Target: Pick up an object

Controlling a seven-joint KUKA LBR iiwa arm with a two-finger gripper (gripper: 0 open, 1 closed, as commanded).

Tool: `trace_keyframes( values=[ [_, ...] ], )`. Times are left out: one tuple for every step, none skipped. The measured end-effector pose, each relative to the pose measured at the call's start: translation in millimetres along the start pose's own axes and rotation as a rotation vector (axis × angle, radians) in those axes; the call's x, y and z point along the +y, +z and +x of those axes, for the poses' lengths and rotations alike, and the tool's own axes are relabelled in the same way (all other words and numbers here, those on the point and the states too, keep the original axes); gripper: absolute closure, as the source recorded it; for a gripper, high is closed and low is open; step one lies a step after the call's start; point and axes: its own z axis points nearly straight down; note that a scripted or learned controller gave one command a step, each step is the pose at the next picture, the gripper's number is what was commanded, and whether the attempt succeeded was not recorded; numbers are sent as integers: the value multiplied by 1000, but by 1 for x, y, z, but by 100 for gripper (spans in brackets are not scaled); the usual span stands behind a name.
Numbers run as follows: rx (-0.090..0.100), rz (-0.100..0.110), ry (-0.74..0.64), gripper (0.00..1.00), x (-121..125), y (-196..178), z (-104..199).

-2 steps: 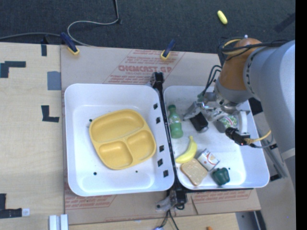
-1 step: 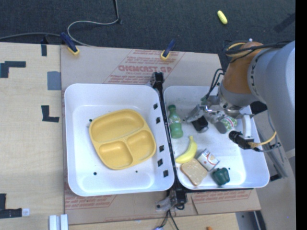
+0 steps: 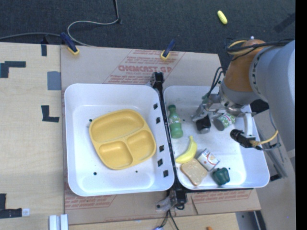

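Objects all sit in right bin (image 3: 261, 171): green bottle (image 3: 174, 122), banana (image 3: 188, 150), bread slice (image 3: 194, 172), small can (image 3: 208, 159), dark green pepper (image 3: 221, 176). Gripper (image 3: 211, 121) low over bin's upper middle; can't tell jaw opening, nothing visibly held. Bottle is just left of jaws, w/ banana, can, bread, pepper further toward bin's front edge. Looks like approach phase, likely descending for a grab. Left bin (image 3: 76, 143) holds yellow divided tray (image 3: 123, 138), well away from jaws.
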Motion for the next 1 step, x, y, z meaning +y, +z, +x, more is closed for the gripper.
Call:
trace_keyframes(
  values=[
    [3, 4, 0, 100, 24, -89, 74]
  ],
)
